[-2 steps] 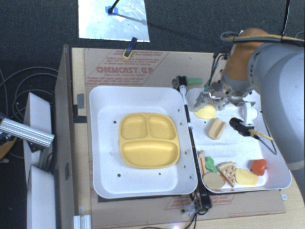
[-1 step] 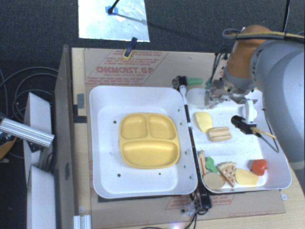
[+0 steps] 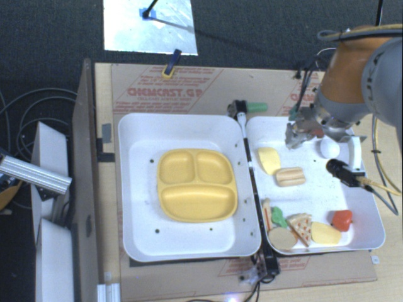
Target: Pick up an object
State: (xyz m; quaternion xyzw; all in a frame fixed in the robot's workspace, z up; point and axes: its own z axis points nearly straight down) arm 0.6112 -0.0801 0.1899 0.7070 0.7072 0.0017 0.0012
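Gripper (image 3: pixel 296 138) hangs low at the far end of the right bin (image 3: pixel 378 231); I cannot tell its grip. Its likely pick, one yellow wedge (image 3: pixel 269 159), lies just beside it, near one bread roll (image 3: pixel 290 177). One yellow tray (image 3: pixel 196 185) waits in the left bin (image 3: pixel 135 187), probably for sorting toy food.

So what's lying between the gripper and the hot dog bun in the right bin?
Camera view: just bare white bin floor between gripper and bun; the yellow cheese piece sits off left.
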